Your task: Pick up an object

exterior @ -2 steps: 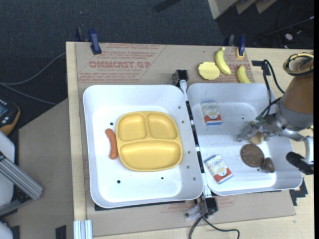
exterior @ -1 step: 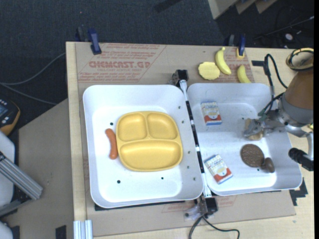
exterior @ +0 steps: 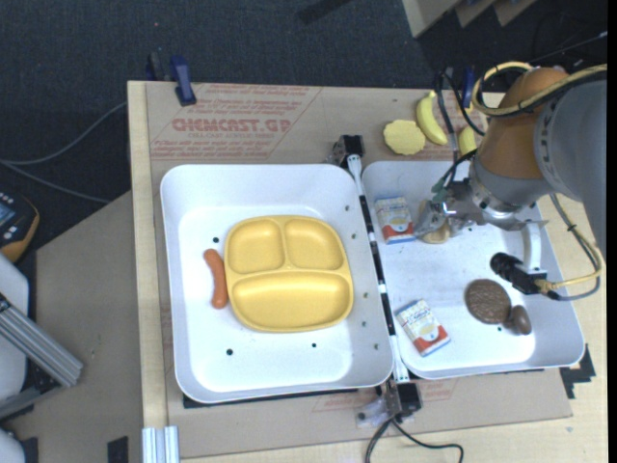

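My gripper (exterior: 440,210) is low in the right bin (exterior: 540,350), near its back left corner. A small tan object (exterior: 434,233) lies right under and against its tip. Just left of it sits a small white and red box (exterior: 393,218). A second such box (exterior: 422,326) lies near the bin's front left. A round brown cookie (exterior: 489,300) and a smaller brown lump (exterior: 520,320) rest at the front right. The grey arm with its orange band (exterior: 516,138) comes in from the upper right and hides the bin's back right part.
The left bin (exterior: 193,355) holds a yellow divided plate (exterior: 287,272) and an orange sausage (exterior: 217,278) beside it. A banana (exterior: 432,119) and a yellow fruit piece (exterior: 405,137) lie on the bench behind the right bin. Cables loop around the wrist.
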